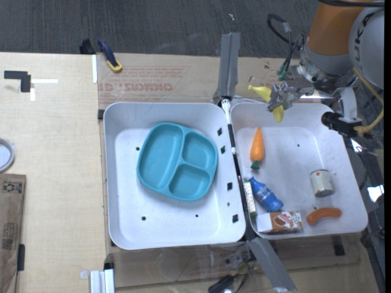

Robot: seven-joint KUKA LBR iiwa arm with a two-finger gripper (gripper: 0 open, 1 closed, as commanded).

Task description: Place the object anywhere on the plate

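Up at the far edge of the right shallow white bin hangs the grey arm's two-finger gripper, and there is a yellow banana clamped between its fingers; the fruit sits above the bin's far-left corner, one end poking left toward the grey upright post that stands behind the seam between the bins, the other end drooping below the fingers; the orange band of the arm bulks in from the far right. Over in the left shallow white bin lies the teal three-compartment plastic plate, roughly central, with bare white floor all round it, widest along the near side and the left wall; the plate is well apart from the banana, with the seam and both inner bin walls between them. Down in the right bin, an orange carrot lies just beside the left wall, pointing far; near of it a blue plastic bottle lies tilted, touching or nearly touching a small brown-and-white carton that hugs the near edge; a small grey tin can stands toward the right wall, and an orange-red sausage lies just near of it; the middle and far part of this bin's floor is open white. Outside the bins, a blue-and-yellow clamp rests on the bench at the far left, and a roll of tape peeks in at the left edge.
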